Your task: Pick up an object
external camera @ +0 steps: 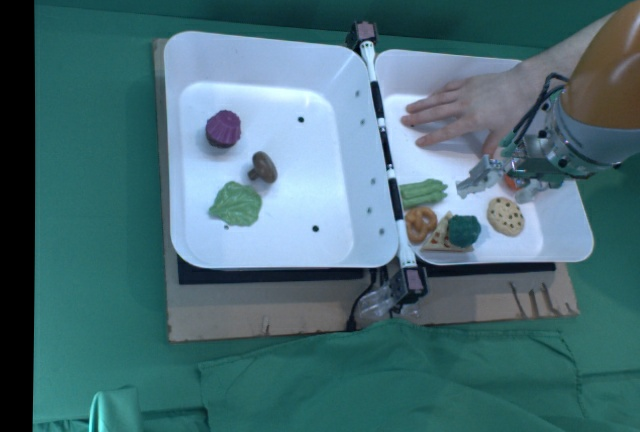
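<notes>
A: Camera view: two white bins are seen side by side on a green-covered bench, the left bin (pixel 200 70) and the right bin (pixel 565 230) being parted by a black-and-white divider bar (pixel 380 120).

B: What is held in the left bin?

A: A purple round piece (pixel 223 129) is placed at ten o'clock, a brown mushroom (pixel 263 166) near the centre, and a green lettuce leaf (pixel 236 204) at seven o'clock.

B: And in the right bin?

A: The gripper (pixel 480 180) is seen at the bin's centre, carried by the grey arm with its orange band (pixel 608 70) from three o'clock. A person's hand (pixel 462 110) is laid flat at twelve o'clock of the gripper. Green beans (pixel 423 191) are found at eight o'clock of the gripper, just beside it. A pretzel (pixel 421 220), a cracker (pixel 437 238) and a piece of broccoli (pixel 463 230) are grouped at six o'clock of the bin, the broccoli resting on the cracker. A chocolate-chip cookie (pixel 506 216) is set at five o'clock of the gripper. Something red-orange (pixel 512 183) is glimpsed under the wrist.

B: Is anything gripped?

A: Whether the tool is open or closed cannot be told, and nothing is seen held.
</notes>
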You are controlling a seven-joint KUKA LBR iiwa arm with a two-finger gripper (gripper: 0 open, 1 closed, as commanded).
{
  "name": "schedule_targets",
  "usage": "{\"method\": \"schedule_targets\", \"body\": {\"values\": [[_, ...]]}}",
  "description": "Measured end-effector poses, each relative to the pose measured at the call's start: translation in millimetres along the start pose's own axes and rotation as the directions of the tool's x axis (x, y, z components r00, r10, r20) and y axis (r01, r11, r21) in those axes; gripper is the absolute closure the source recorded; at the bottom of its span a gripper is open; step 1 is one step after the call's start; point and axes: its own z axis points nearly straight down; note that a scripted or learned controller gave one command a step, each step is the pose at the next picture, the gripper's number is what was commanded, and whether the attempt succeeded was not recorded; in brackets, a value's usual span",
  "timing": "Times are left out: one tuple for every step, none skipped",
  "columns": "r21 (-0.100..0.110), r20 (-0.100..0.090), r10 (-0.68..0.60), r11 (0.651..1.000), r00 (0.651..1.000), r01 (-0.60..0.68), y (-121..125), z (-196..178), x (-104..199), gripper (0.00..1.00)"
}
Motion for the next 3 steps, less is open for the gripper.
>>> {"method": "schedule_targets", "body": {"values": [[0.0,0.0,-0.001,1.0,1.0,0.001,10,52,-3,0.0],[-0.01,0.002,-0.001,1.0,1.0,0.001,12,88,-5,0.0],[-0.024,0.008,0.003,1.0,1.0,-0.003,15,73,-8,1.0]]}}
